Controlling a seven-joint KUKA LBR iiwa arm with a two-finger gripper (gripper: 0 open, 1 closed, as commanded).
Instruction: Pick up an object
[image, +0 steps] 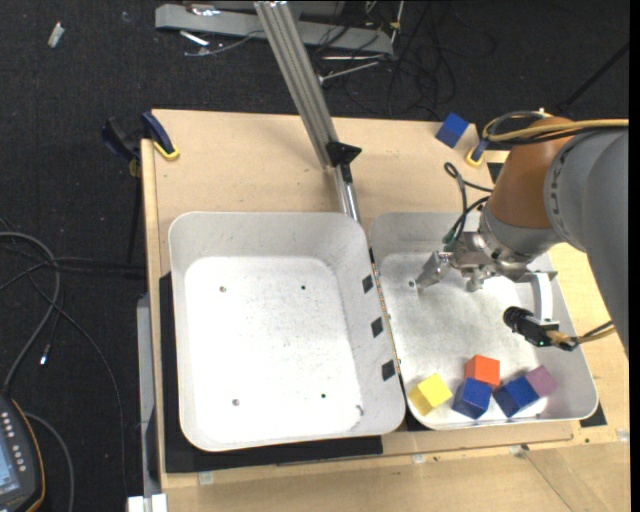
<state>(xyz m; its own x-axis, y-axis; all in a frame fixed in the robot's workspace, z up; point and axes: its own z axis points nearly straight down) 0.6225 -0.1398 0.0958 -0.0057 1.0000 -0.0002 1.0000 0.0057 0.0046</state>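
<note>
Hanging over the upper middle of the right bin (400, 240), the gripper (452, 268) sits well above the cluster of blocks it would have to choose from. How far it is open cannot be told from this view, and nothing can be seen in its grasp.

The blocks lie together along the bin's near wall: a yellow block (432, 392) at the left of the group, an orange block (483, 369) just beside and behind a blue block (472, 398), then a second blue block (516, 394) touching or nearly touching a purple block (541, 380) at the right.

From the gripper, every one of them lies toward the camera, down the picture; the yellow one is almost straight below it in the picture, the others below and to the right. The orange block looks nearest. The row runs roughly left to right along the wall, so a descent there would, I judge, be crowded by neighbours.

The left bin (190, 300) sits alongside on the counter (240, 160), and a stray blue block (453, 130) rests on the counter beyond the bins.
</note>
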